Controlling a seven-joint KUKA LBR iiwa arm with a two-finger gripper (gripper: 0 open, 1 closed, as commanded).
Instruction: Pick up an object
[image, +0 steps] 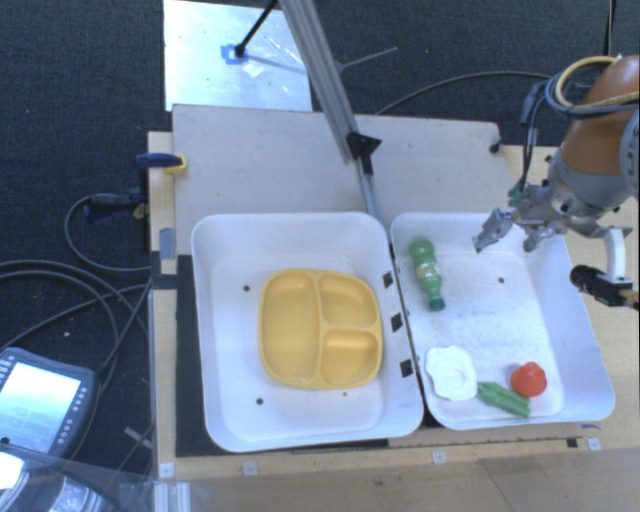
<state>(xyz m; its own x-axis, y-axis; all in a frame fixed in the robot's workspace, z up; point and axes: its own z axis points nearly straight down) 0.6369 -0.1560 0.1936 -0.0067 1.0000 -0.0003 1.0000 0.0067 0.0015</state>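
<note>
A: Where is the gripper (508, 228) at this moment?

B: It hangs over the far edge of the right bin (560, 300), near that bin's far right corner. I see 2 fingers pointing toward the left and a little spread, and nothing is between them. So I judge that the step in hand is the approach, and no object is chosen for sure.

A: Which objects can it take?

B: In the right bin there are 4. The green bottle (427, 272) lies on its side near the dividing wall, to the left of the gripper and a little nearer to the camera. It is the closest one. The tomato (529, 379), the green vegetable (503, 398) and the white fried egg (452, 372) lie together at the near side, well apart from the gripper.

A: And the left bin (230, 300)?

B: It bears only the yellow tray (321, 328) with 3 compartments, which is wide and flat, so I think it is bad for 2 fingers.

A: How to do it well, then?

B: I would go to the bottle. Turn the wrist so that the fingers close across its narrow body, not along its length, come down straight over its middle, and keep away from the bin wall. The bottle is round, so it may roll if only one finger touches first.
</note>
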